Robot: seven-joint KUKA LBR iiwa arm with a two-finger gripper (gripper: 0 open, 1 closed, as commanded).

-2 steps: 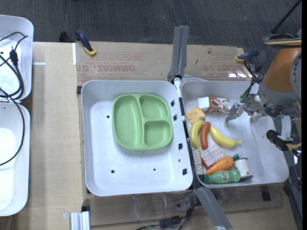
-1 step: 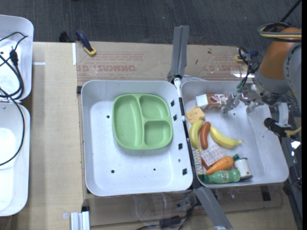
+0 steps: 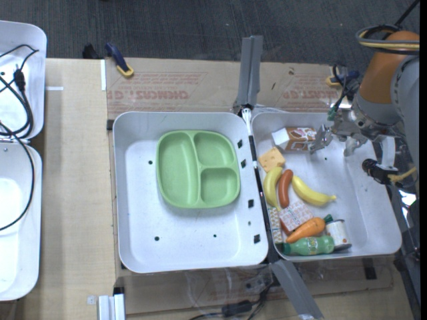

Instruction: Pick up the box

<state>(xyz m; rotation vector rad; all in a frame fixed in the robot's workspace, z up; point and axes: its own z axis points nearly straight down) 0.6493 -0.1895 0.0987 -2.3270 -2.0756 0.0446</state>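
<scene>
A small white and brown box (image 3: 295,137) lies on its side near the back left corner of the right bin (image 3: 373,205). My gripper (image 3: 334,143) hangs just to the right of the box, over the back of that bin. It is open, and its left fingertip is close to the box's right end. Nothing is between the fingers.
The right bin also holds a cheese wedge (image 3: 271,159), two bananas (image 3: 312,191), a sausage (image 3: 285,187), a pink checkered packet (image 3: 294,215), a carrot (image 3: 306,229), a green bottle (image 3: 308,247) and a small can (image 3: 338,232). A green divided plate (image 3: 198,168) sits in the left bin (image 3: 133,232).
</scene>
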